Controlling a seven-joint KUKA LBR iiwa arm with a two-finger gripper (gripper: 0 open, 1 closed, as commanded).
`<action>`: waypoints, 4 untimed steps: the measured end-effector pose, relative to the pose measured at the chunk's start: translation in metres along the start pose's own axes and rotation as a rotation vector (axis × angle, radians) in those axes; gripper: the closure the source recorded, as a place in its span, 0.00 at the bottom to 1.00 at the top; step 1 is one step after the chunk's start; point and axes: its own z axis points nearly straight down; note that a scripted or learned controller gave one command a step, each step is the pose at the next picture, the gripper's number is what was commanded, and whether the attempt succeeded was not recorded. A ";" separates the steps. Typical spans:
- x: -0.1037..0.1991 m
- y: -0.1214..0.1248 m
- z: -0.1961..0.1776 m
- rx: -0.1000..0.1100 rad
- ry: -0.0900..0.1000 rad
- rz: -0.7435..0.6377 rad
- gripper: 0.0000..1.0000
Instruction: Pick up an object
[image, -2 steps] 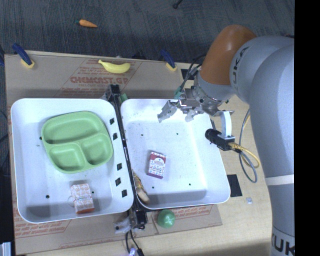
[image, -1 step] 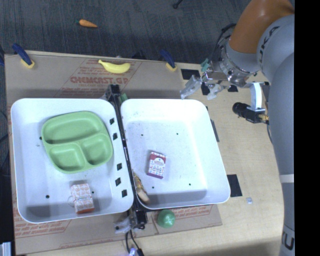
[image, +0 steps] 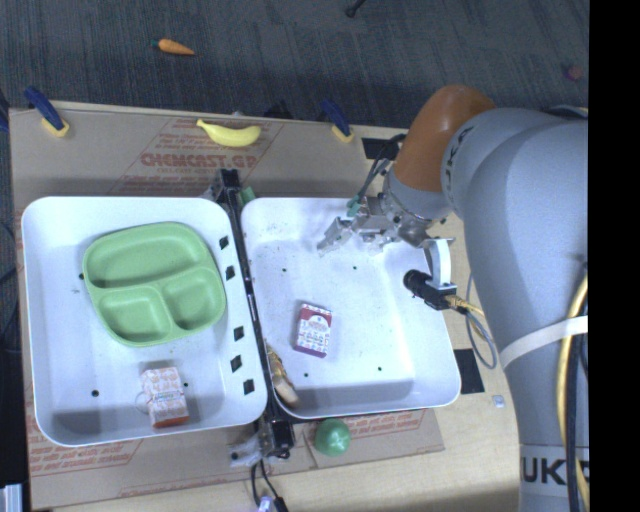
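Red packet (image: 313, 330) below gripper (image: 345, 232) (well apart).

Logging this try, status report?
Gripper over right white bin, far end, fingers open, nothing between them. Small red-and-white carton flat mid-bin, apart from gripper. Nothing between them.

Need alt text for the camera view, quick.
The grey arm's pincer hovers over the right bin's far edge, holding nothing visible; a small red packet lies mid-bin. The left bin holds a green divided tray and a small carton.
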 end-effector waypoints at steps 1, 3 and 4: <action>-0.027 -0.107 -0.087 -0.007 -0.002 0.002 0.00; -0.026 -0.113 -0.091 -0.005 -0.002 -0.001 0.00; -0.025 -0.065 0.009 -0.002 -0.001 -0.002 0.00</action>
